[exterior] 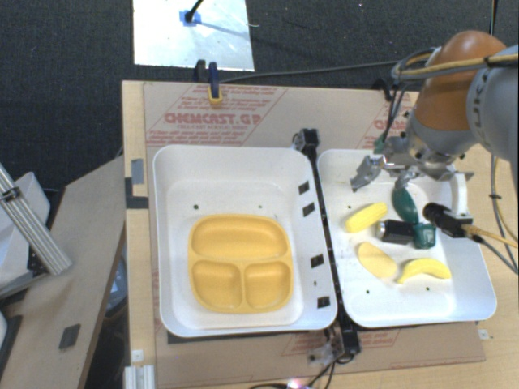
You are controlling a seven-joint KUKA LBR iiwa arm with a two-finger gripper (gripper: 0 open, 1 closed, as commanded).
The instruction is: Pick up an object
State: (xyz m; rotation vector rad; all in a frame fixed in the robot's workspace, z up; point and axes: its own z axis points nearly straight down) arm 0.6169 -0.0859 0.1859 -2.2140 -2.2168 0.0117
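Two shallow white bins side by side on the bench. In the left bin [174,185], a yellow divided tray [240,262], lying flat near the middle. In the right bin [478,294], three yellow banana-shaped pieces [366,216] [377,259] [425,271], plus a teal-and-black tool [408,217] among them. Above the right bin's far end, the gripper [388,171], with nothing seen between its fingers; spread or clenched, cannot tell
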